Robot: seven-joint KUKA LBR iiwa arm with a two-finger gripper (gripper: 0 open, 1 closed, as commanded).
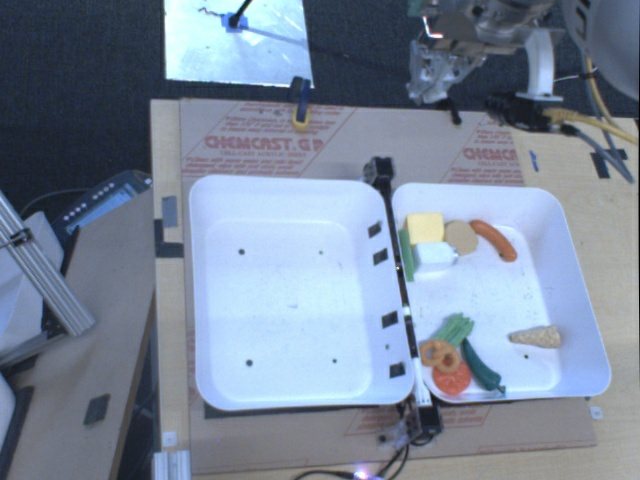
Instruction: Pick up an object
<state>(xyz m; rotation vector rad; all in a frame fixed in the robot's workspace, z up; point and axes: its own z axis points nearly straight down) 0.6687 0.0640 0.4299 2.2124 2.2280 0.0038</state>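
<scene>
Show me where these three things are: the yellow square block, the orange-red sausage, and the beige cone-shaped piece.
yellow square block (424, 228), camera view, middle of its top face.
orange-red sausage (494, 240), camera view, middle of its length.
beige cone-shaped piece (536, 337), camera view, middle of its body.

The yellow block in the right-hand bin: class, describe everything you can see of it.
The yellow block is a small, squarish, pale yellow piece, like toy cheese, lying flat near the back-left corner of the right bin. A white piece sits against its front edge and a tan round disc beside its right.
</scene>
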